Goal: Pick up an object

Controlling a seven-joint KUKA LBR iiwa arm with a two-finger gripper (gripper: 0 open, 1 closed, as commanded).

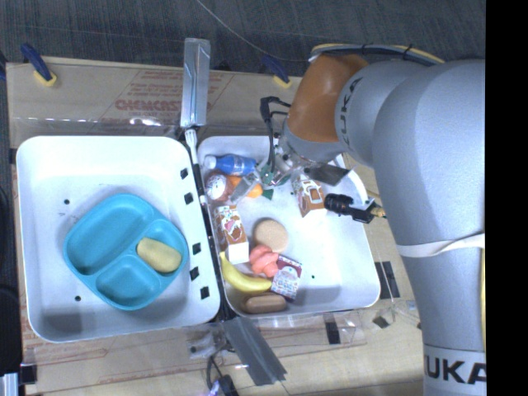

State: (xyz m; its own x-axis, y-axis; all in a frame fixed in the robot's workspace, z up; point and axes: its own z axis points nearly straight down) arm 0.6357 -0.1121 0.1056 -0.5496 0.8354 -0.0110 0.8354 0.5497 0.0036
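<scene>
Camera view, from above and at a slant, shows two white bins side by side on a bench. The left bin (33, 221) holds a blue divided plate (107, 238) with a yellow potato-like item (159, 254) in its right compartment. The right bin (346, 254) is crowded with toy food: a blue bottle (233, 165) at the far left corner, a red-and-white round item (216, 187) beside it, a small carton (311, 196) toward the right, a tan bun (271, 234) in the middle, a pink item (262, 260) just nearer, a banana (243, 279) and a sausage (264, 304) at the near edge.

A grey arm (429, 180) with an orange band (322, 97) reaches in from the right. Its gripper (276, 172) hangs low over the far part of the right bin, close to the bottle and a small orange piece (253, 191). Whether it is open or closed cannot be told; the wrist hides it.

No object appears lifted; everything seems to lie in the bins. The pick looks to be at the approach or grasp stage, with closing and lifting left to do.
</scene>
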